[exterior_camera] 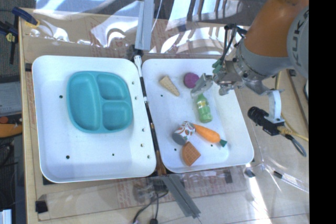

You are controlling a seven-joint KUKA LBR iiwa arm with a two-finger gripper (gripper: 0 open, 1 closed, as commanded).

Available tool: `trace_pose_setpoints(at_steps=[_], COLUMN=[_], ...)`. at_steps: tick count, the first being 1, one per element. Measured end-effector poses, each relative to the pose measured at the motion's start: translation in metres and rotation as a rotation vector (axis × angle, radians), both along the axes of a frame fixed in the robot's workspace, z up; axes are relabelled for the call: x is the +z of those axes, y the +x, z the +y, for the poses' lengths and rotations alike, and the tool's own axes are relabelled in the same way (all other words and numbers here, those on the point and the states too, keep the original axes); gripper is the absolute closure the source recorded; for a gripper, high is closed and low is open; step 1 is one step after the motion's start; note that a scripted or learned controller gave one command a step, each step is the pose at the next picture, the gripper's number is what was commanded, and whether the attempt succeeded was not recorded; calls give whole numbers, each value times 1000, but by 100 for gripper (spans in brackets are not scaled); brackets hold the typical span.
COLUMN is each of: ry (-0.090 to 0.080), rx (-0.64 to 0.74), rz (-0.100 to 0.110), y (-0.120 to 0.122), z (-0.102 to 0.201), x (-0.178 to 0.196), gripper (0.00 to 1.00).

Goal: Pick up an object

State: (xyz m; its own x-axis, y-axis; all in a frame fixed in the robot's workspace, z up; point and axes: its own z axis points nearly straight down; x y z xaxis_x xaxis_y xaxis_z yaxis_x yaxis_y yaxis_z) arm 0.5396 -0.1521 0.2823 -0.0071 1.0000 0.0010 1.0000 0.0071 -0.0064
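Note:
My gripper (211,85) hangs over the upper right part of the right bin (236,136), just above the top end of a green bottle (203,110). A purple ball-like piece (191,80) lies just left of the gripper. A beige wedge (169,85) rests farther left. Toward the bin's front lie an orange carrot (206,134), a grey and white toy (182,134) touching it, and a brown waffle (190,153). Nothing shows as held by the gripper.
The left bin (47,155) holds a teal divided plate (101,100). A ridge between the bins runs down the middle (147,113). Clear plastic sheeting lies crumpled behind both bins (115,31).

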Motion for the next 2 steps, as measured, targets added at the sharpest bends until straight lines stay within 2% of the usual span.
trace_pose_setpoints(at_steps=[1,2], ry=[0,-7], rx=[41,57], rz=[2,-24], y=[35,56], z=[-59,-58], x=[-81,-169], gripper=[0,0])
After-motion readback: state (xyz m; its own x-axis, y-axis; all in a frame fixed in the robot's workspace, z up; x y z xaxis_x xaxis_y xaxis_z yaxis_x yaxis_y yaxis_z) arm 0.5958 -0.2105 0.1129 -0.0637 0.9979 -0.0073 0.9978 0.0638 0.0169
